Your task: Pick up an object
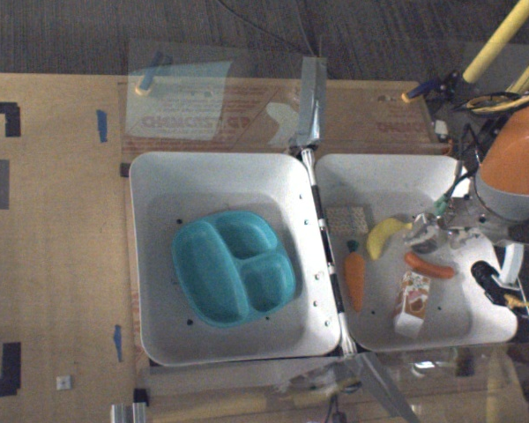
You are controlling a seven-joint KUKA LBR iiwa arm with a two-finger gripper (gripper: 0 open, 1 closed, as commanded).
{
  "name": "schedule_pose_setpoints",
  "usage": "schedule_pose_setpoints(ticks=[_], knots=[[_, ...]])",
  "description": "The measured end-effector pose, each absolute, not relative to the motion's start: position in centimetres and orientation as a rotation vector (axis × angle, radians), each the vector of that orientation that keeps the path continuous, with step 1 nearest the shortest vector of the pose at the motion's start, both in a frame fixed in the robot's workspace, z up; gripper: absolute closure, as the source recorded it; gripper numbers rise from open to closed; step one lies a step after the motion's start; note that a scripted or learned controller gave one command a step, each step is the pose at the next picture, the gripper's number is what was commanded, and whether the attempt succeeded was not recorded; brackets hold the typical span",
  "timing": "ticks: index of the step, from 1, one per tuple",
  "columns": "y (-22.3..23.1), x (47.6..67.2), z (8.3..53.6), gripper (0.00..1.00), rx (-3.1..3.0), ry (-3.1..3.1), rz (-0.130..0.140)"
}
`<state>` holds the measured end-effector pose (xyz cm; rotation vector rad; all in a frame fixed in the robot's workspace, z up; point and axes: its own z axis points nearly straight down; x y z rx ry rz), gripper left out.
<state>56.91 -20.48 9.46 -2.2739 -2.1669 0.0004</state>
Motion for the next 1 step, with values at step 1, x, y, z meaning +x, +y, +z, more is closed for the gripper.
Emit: schedule_pose_setpoints(ticks=[1], knots=[[-20.79,56.84,10.21,1.00,-2.280,-2.160,0.001]])
